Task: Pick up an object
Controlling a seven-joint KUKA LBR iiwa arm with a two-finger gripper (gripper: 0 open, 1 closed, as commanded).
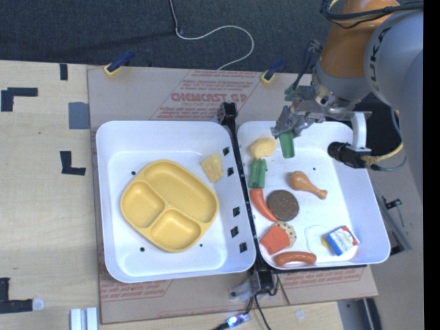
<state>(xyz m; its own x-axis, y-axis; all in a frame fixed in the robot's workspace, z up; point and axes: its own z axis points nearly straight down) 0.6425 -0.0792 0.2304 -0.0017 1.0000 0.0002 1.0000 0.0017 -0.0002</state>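
Arm: the grey arm (pixel 385 47) comes in from the right, its orange band high above the right bin (pixel 364 212).
Gripper: the gripper (pixel 289 126) hangs over the far left part of the right bin, and a small green block (pixel 287 145) sits between its fingers (as best I can see from here, it is gripped and raised above the bin floor).
Right bin: everything else lies on its white floor.
Yellow lump: a pale yellow lump (pixel 262 147) lies just left of the green block, close against the bin's left wall.
Green piece: a second green piece (pixel 257 172) lies just nearer than the yellow lump.
Carrot: an orange carrot (pixel 262 204) runs on from that green piece, along the left wall.
Brown disc: a round brown disc (pixel 282 204) touches the carrot's right side.
Drumstick: a tan drumstick (pixel 306 183) lies right of the brown disc, apart from it.
Red block: a red block (pixel 275 239) sits near the bin's near left corner.
Sausage: a sausage (pixel 295 258) lies against the near wall, just beyond the red block.
Carton: a small blue and white carton (pixel 340 240) sits near the near right corner.
Left bin: the left bin (pixel 110 205) holds a yellow divided tray (pixel 168 205) and a pale yellow wedge (pixel 212 167) (the wedge is beside the tray's far right edge).
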